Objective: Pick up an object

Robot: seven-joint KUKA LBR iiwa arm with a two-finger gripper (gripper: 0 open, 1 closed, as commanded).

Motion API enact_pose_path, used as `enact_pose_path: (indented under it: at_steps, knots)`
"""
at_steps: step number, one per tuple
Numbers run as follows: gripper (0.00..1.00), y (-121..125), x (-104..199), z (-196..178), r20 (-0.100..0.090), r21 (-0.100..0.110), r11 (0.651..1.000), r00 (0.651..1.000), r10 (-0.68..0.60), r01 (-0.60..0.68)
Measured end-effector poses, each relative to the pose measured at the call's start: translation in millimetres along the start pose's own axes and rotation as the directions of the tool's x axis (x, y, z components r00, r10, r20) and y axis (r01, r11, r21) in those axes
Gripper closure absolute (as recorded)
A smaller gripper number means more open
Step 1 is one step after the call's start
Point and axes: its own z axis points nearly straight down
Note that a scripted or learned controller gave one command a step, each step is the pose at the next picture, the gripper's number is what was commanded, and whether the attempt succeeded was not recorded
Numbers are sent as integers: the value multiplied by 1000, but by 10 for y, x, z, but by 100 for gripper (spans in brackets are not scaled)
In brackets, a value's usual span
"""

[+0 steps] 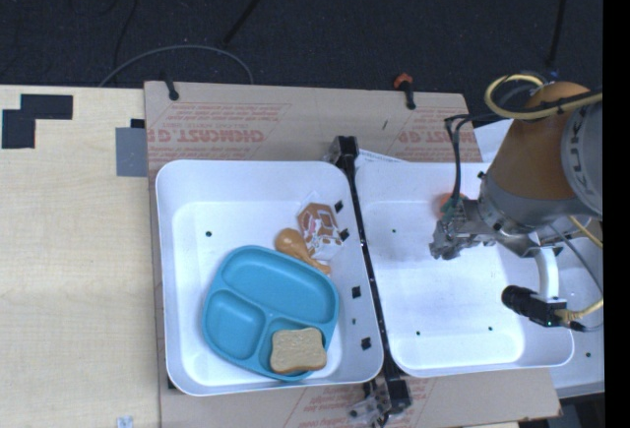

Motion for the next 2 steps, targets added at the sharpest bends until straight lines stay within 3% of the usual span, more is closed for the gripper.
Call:
enact_pose_path:
  at_steps: [2]
  knots:
    - [100,-58,-13,-1137,1,-3,1000,1000,-8,8]
